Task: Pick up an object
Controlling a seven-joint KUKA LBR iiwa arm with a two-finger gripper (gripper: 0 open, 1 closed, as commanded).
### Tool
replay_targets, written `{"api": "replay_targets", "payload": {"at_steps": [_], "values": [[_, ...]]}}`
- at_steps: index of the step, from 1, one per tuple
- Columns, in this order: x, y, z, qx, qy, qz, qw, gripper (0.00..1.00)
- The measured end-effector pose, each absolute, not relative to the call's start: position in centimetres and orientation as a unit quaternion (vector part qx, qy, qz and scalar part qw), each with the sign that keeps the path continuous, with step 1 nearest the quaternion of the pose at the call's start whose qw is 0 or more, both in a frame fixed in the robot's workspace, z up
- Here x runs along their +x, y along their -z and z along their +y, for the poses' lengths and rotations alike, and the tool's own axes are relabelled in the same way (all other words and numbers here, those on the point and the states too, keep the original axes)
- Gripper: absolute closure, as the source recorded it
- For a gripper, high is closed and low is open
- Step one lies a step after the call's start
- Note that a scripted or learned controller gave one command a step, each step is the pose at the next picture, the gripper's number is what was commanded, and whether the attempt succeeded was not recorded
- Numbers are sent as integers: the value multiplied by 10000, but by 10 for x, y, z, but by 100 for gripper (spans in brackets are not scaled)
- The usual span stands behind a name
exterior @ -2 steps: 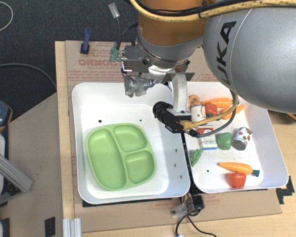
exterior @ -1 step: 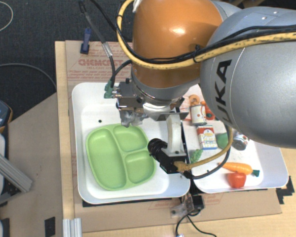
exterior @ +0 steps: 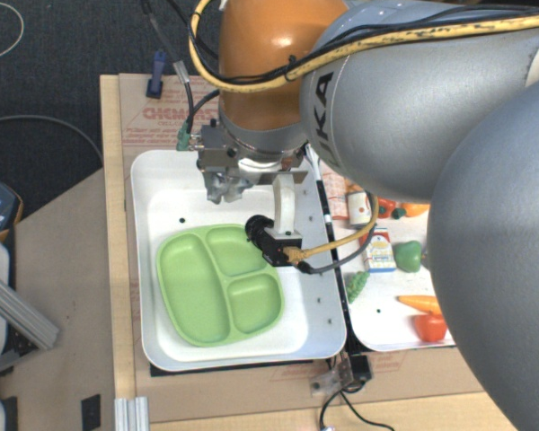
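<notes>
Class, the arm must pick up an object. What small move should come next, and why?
Probably ease the gripper nearer, over the rim of the green divided tray: it hangs above bare floor at the far end of the left bin, and that tray lies closest.

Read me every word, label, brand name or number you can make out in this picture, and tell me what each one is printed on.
"KA": large letters on the grey arm; the rest of the word is hidden.
Red print, two lines, on the brown board under the bins: too blurred to read.
Label on the small carton in the right-hand bin: too small to read.
</notes>
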State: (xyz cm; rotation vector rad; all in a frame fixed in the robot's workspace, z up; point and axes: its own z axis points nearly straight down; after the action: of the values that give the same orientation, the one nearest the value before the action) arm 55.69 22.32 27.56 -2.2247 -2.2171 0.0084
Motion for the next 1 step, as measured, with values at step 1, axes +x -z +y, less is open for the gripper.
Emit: {"api": "replay_targets", "payload": {"at_steps": [1], "values": [[491, -275, 164, -7089, -34, -7053, 22, 100]]}}
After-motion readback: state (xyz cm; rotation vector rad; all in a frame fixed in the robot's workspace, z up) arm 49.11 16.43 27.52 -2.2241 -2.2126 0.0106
